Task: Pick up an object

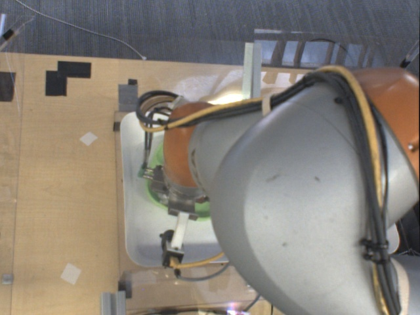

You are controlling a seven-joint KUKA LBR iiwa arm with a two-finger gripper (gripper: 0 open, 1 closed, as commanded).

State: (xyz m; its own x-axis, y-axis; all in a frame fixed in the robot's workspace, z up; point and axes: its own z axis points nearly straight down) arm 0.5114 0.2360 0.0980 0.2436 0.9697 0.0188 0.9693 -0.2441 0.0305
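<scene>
Arm (pixel 295 176) sits low over the white bin (pixel 131 235) on the desk (pixel 59 176), with the gripper (pixel 176 202) above a green rounded object (pixel 153 176) peeking out at its nine o'clock. Spread or pinching? Cannot tell. Grasp unconfirmed, I'd say; the lift is not yet done.

I can read no words, numbers or brand names anywhere here. The closest thing to a sign is a black stepped mark (pixel 67 76) on my bench (pixel 59 195) at the far left, with a second black patch (pixel 6 86) cut off by the left edge; neither has letters on it. Two pale square tags (pixel 88 138) lie on the bench nearer in, too small to show any print.
</scene>
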